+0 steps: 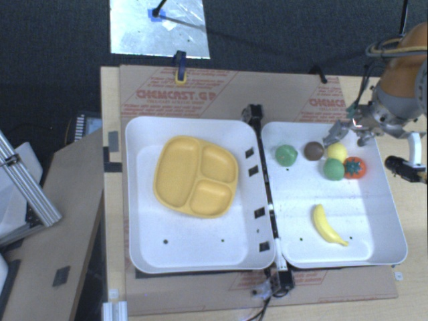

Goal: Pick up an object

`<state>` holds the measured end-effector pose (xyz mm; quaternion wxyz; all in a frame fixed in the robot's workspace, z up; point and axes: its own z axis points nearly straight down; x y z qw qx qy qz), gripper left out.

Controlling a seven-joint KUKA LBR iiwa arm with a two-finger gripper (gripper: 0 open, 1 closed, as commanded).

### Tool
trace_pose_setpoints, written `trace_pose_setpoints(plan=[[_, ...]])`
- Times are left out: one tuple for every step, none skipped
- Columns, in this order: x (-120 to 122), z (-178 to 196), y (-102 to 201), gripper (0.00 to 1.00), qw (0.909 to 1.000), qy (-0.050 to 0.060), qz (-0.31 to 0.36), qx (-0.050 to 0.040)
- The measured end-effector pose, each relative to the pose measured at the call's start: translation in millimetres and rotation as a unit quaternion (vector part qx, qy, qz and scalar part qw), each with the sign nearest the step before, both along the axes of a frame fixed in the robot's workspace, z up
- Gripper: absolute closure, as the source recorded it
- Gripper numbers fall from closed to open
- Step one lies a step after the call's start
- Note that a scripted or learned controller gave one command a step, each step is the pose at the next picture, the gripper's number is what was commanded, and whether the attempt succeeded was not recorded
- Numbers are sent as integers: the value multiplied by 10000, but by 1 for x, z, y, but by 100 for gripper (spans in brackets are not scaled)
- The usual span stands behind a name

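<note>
Hovering over the right bin at its 1 o'clock corner, gripper w/ fingers spread apart, nothing between them.

Candidate objs sit bunched just at 7 o'clock of the fingers: yellow ball, brown ball, green ball, tomato, all touching or nearly so. Green apple is a bit apart at 9 o'clock of the cluster; banana lies alone at 6 o'clock.

Risks, my guess: tight cluster means a finger could land on a neighbour instead of beside the target, round objs roll or squirt out on close, bin wall near so wrist may clip the rim.

Arm enters from 3 o'clock, orange band up top, wrist tilted down toward 8 o'clock.
</note>
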<state>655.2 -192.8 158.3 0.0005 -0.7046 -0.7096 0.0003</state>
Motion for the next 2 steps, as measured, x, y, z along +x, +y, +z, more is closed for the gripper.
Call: trace_pose_setpoints(plan=[[0, -62, 6, 0, 10000, 6, 3, 3], [1, -73, 6, 0, 10000, -14, 3, -4]])
